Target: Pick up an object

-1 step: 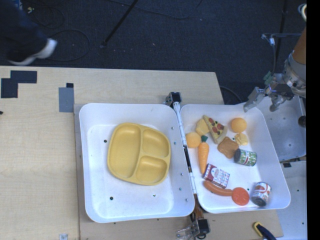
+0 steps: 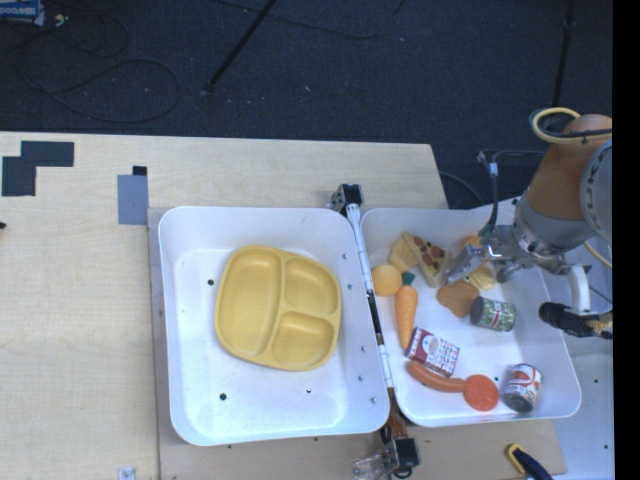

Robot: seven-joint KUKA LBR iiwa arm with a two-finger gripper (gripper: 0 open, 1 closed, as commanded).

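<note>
1. In the camera view we see two white bins side by side on the bench: the left bin point(image 2: 190, 408) and the right bin point(image 2: 555, 388).
2. The left bin carries a yellow divided tray point(image 2: 278, 306), lying flat near its middle.
3. The arm point(image 2: 565, 193) comes in over the right bin's far right corner, and its gripper point(image 2: 470, 261) hangs low over the far part of that bin.
4. We cannot tell how the gripper stands, parted or together, since its tip blends with the toys beneath it.
5. Just beside the gripper, toward the far left of the right bin, lies a pizza slice point(image 2: 420, 256).
6. A brown bread-like piece point(image 2: 457, 297) sits right under the gripper's near side; whether they touch we cannot tell.
7. A green can point(image 2: 493, 314) lies on its side next to that brown piece, toward the bin's right edge.
8. Along the right bin's left edge we see a small orange ball point(image 2: 386, 280) and a carrot point(image 2: 405, 313) touching it.
9. Nearer the front edge lie a red-and-white carton point(image 2: 432, 352), a hot dog point(image 2: 435, 376), a red tomato point(image 2: 481, 392) and a silver can point(image 2: 521, 386) at the front right corner.
</note>
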